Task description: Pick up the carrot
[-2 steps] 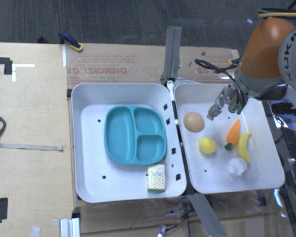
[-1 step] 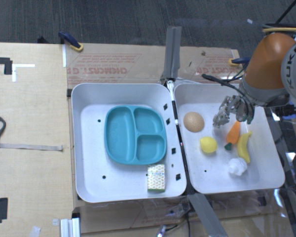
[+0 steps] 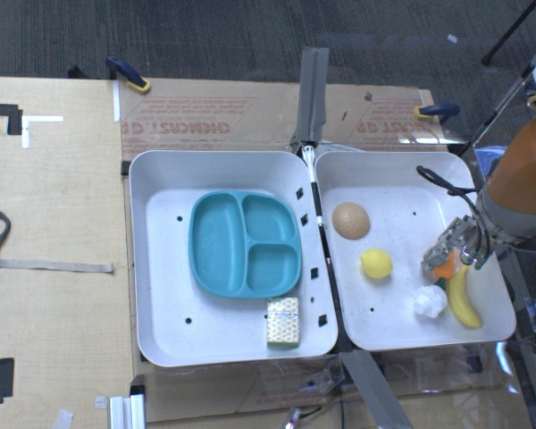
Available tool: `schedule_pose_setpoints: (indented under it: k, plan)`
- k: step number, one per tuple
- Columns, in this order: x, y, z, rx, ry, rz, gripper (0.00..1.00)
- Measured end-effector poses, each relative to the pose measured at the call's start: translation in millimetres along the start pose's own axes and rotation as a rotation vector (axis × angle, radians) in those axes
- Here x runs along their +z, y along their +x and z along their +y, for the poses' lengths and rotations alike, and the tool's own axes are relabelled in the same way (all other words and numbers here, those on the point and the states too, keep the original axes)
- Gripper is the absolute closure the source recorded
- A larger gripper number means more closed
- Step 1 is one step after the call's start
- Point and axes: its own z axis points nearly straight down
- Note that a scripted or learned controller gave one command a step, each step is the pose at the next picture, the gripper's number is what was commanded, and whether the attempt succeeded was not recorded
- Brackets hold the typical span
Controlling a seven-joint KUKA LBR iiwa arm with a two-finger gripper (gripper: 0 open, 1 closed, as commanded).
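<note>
The small orange carrot (image 3: 442,267) lies in the right white plastic bin (image 3: 402,324), near its 3 o'clock edge, and only a little part of it is visible. The metal two-finger gripper (image 3: 453,248) is directly over it and touches or almost touches it; whether the jaws are open, closed or gripping the carrot, I cannot tell, because the fingers are too small and blurred.

Just at 5 o'clock from the carrot is the yellow curved banana (image 3: 464,298), touching or nearly touching it. At 7 o'clock from the carrot is a small white crumpled object (image 3: 429,304). At 9 o'clock, a little apart, is the round yellow lemon (image 3: 376,264), and at 10 o'clock from it, farther away, the beige round egg-shaped object (image 3: 350,221).

The left white plastic bin (image 3: 156,266) holds a teal plastic plate with three compartments (image 3: 245,243) in its middle. At 5 o'clock from the plate, touching its edge, is a pale green rectangular sponge (image 3: 283,321).
</note>
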Motion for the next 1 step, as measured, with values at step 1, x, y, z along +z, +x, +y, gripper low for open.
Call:
schedule_pose_setpoints:
  k: [1]
  plan:
    - [1.1, 47.7, 14.1, 0.629, 0.002, 0.002, 1.0]
